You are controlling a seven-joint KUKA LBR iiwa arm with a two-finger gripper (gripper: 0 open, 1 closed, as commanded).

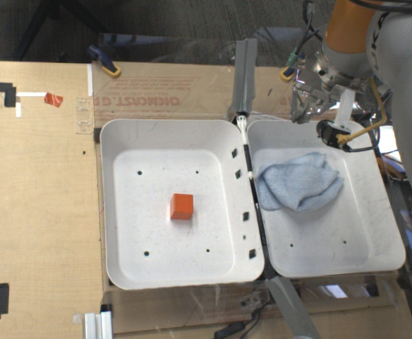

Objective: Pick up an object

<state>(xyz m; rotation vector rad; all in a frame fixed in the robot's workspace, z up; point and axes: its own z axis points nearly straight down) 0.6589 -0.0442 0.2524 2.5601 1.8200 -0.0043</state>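
1. Gripper (306,111) hangs over the right bin's (375,260) far rim; grip state: cannot tell.
2. Orange block (182,207) mid left bin (121,260), open floor all round.
3. Grey cloth (299,182) against the right bin's left wall.

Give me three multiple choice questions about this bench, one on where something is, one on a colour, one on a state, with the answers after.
1. Where is the block?
A. left bin
B. right bin
C. on the cardboard behind the bins

2. What colour is the cloth?
A. red
B. pale blue-grey
C. black

3. How does the cloth lie?
A. folded in a neat square
B. crumpled in a heap
C. draped over the divider

Answers:
1. A: the block sits near the middle of the left bin.
2. B: the cloth is pale blue-grey against the white right bin.
3. B: it is bunched in a loose heap in the right bin's upper left part, below the end effector.
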